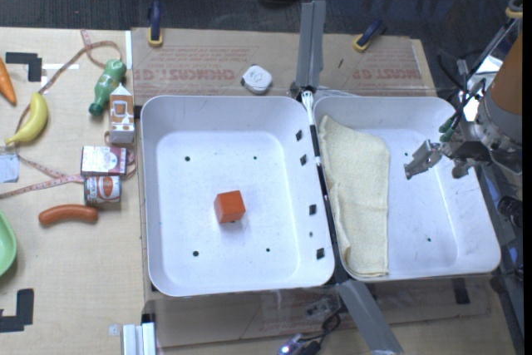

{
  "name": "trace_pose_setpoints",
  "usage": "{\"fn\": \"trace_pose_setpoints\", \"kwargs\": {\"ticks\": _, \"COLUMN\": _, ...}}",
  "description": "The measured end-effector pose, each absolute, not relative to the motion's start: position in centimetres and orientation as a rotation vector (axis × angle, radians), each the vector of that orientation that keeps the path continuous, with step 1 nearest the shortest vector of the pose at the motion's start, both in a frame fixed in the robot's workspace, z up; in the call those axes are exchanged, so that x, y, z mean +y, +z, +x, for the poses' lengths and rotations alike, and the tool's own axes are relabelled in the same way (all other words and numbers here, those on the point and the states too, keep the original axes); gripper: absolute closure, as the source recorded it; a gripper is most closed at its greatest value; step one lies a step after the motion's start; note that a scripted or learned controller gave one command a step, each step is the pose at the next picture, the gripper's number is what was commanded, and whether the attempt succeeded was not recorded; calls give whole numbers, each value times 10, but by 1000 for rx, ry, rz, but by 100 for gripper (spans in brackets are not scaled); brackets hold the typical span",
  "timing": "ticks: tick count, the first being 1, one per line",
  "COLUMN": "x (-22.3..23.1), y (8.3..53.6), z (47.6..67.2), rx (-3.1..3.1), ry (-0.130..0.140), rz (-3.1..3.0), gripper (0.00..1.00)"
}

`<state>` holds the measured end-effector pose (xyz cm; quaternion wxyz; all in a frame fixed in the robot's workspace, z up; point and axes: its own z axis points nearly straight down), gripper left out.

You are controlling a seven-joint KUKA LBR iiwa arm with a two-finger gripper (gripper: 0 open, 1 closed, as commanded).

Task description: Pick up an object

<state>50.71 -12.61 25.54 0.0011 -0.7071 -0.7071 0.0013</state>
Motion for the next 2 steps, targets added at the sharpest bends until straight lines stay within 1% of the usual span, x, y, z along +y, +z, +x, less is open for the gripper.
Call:
{"fn": "trace_pose_setpoints", "kwargs": {"ticks": 1, "x": -178, "y": 301, "z": 534, "rx": -1643, "ry": 4, "rz": -2677, "gripper": 0}}
{"fn": "trace_pose_setpoints", "kwargs": {"ticks": 2, "x": -102, "y": 365, "z": 572, "rx": -1138, "ry": 7, "rz": -2928, "gripper": 0}}
